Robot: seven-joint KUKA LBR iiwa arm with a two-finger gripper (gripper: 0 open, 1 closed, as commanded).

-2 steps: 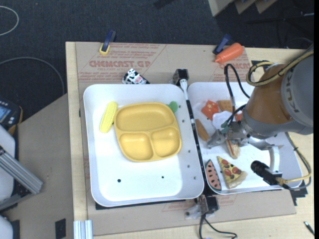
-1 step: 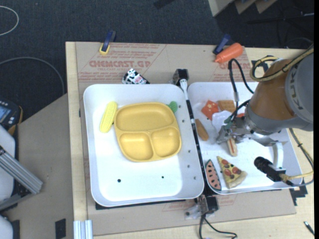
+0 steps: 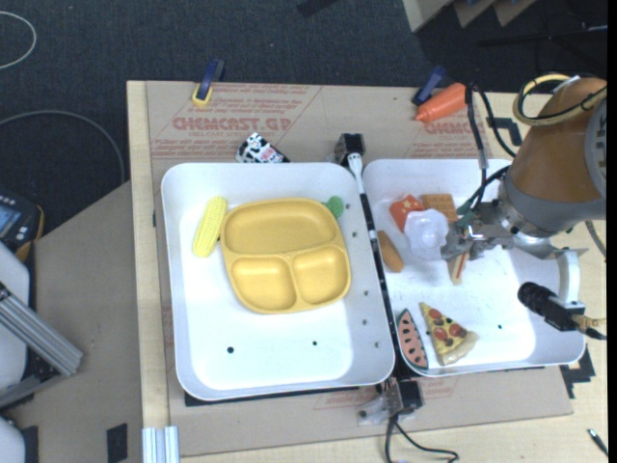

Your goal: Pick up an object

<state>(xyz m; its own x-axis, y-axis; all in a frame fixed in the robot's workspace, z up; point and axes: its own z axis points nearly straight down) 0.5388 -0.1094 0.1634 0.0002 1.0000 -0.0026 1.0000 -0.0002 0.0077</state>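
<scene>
Front edge, right bin [image 3: 501, 360]: flat toy pizza slice [image 3: 447, 334] and toy watermelon wedge [image 3: 410, 339], lying just beside each other at lower centre-right of frame.
Left bin [image 3: 193, 355]: yellow three-compartment plastic tray [image 3: 285, 252] at centre-left; yellow toy corn cob [image 3: 208, 226] touching its left rim; small green piece [image 3: 335, 204] at its upper right corner.
Mid right bin: toy hot dog [image 3: 389, 251] near the dividing wall; clear plastic cup-like item [image 3: 425, 231] lying over red and orange toy food pieces [image 3: 422, 206].
Gripper [image 3: 459, 258]: hanging low over the right bin, just right of the clear item; thin orange stick-like piece at its tip; open or closed, cannot tell.
Likely target: clear item, judged light, slippery, easily crushed; best taken across its narrow width. Toy foods probably light and stiff.
Far bench: black-and-white cow-patterned toy [image 3: 258, 149], upper centre-left; orange clamp [image 3: 442, 103], upper right.
</scene>
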